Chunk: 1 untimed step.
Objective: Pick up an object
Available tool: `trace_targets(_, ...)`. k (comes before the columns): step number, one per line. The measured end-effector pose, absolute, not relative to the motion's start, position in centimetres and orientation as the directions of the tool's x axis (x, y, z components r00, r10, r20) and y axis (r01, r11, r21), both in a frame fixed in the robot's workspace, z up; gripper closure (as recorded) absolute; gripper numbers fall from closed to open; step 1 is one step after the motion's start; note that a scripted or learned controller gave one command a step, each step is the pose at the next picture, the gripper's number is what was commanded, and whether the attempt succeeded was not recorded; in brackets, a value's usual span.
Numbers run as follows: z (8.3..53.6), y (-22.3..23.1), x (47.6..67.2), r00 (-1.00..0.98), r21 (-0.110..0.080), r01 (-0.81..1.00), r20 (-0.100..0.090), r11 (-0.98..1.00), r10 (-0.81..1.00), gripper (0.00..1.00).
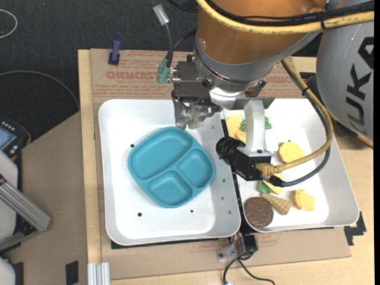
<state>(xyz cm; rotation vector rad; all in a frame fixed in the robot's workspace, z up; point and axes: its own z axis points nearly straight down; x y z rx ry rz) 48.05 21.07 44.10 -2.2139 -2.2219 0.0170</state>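
Overhead, the gripper [190,116] hangs at the left bin's [113,159] far rim, its grip unreadable. That bin holds a blue divided plate [171,166]; toy foods [291,152] crowd the right bin [332,183].

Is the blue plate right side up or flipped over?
Right side up. The blue divided plate lies flat in the left bin, and its three hollow sections face upward.

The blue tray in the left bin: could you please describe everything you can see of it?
The blue tray is a teal, plastic-looking dish with rounded corners and three compartments, one large and two smaller. It lies flat and right way up, turned at an angle, on the floor of the left bin, towards its right side. Nothing lies in it. The gripper hangs just over its upper edge.
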Motion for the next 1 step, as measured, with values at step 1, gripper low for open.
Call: trace_targets(1,45.78,20.97,48.17,-0.003,0.003,1.000,0.001,0.003,1.000,1.00)
